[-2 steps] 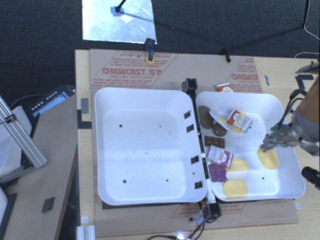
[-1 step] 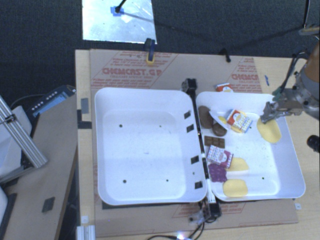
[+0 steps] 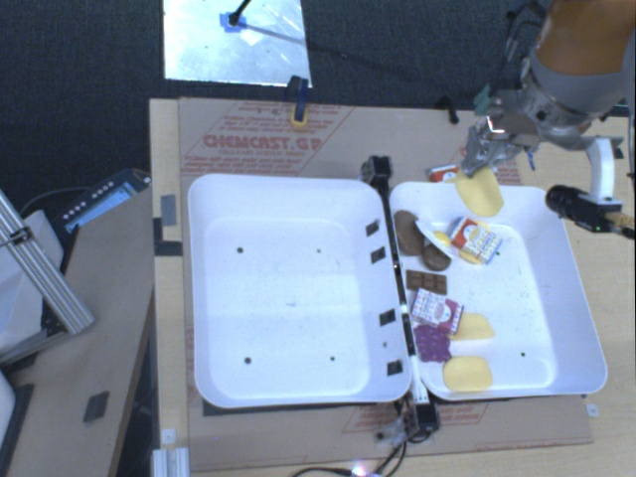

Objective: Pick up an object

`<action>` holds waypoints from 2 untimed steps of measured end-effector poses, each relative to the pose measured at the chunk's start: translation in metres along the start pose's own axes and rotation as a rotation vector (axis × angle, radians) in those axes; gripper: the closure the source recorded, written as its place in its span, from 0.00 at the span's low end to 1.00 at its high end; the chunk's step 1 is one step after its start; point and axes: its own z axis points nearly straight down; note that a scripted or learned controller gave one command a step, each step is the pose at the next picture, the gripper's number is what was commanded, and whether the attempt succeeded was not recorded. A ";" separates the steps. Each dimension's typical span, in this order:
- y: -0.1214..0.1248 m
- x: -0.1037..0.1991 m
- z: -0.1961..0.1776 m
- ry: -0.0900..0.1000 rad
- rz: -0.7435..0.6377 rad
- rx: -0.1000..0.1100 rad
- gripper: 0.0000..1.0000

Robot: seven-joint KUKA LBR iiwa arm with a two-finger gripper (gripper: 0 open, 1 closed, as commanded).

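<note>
My gripper (image 3: 482,167) hangs over the far edge of the right bin (image 3: 566,296), shut on a pale yellow rounded piece (image 3: 481,196) that dangles below its fingers, lifted off the bin floor. Under it in the bin lie a red-and-white packet (image 3: 475,239), two brown pieces (image 3: 407,231), a chocolate bar (image 3: 427,281), a pink-and-white packet (image 3: 437,312), a purple item (image 3: 432,343) and two more yellow pieces (image 3: 467,373).
The left bin (image 3: 288,286) sits beside the right one, with a black divider (image 3: 393,266) between them. A small red-and-white item (image 3: 442,174) lies at the right bin's back rim. A black clamp (image 3: 581,207) juts in at the right.
</note>
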 end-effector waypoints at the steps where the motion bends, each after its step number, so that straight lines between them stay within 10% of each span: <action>1: -0.028 0.033 -0.194 -0.001 0.007 -0.008 1.00; 2: -0.056 0.170 -0.183 0.003 -0.004 0.012 1.00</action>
